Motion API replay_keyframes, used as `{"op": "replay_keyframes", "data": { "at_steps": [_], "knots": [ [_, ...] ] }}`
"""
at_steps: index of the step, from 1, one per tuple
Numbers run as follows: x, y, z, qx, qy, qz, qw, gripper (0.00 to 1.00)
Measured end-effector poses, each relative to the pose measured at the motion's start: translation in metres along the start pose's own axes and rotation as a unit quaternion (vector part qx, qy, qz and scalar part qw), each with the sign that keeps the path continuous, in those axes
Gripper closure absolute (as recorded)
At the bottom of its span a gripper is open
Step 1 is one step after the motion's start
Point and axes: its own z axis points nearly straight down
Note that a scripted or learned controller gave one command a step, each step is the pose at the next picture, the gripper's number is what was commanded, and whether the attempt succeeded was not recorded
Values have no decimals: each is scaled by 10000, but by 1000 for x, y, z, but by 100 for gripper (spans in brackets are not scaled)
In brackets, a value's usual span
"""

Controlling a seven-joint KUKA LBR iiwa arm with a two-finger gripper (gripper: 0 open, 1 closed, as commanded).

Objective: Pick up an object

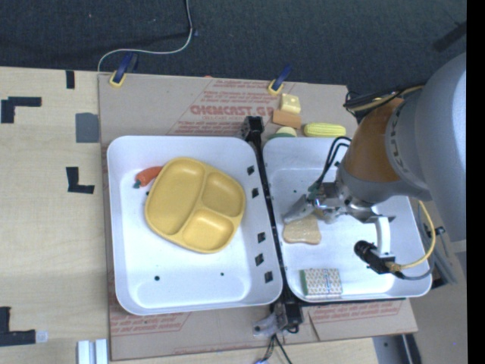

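In the right bin, a tan slice of toast lies left of centre. My gripper reaches in from the right and sits low just above the toast's upper edge, its fingers pointing left. A green-and-white sponge lies near the bin's front edge. Beyond the bin's back rim I see a yellow corn cob, a tan block and a pale green piece.
The left bin holds a yellow divided plate, tilted, with an orange carrot poking out at its upper left. The black divider with clips runs between the bins. The arm's grey body and orange band overhang the right bin.
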Motion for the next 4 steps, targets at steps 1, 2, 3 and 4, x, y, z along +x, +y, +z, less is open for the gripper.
{"op": "replay_keyframes", "data": {
  "at_steps": [1, 2, 3, 4],
  "knots": [
    [9, -29, -1, -35, -18, 28, 10000, 0],
    [-16, -67, -1, -28, 0, 37, 10000, 0],
    [-14, -65, -13, -28, 12, 9, 10000, 100],
    [-13, -67, -11, -14, 14, 12, 10000, 0]
  ]
}}
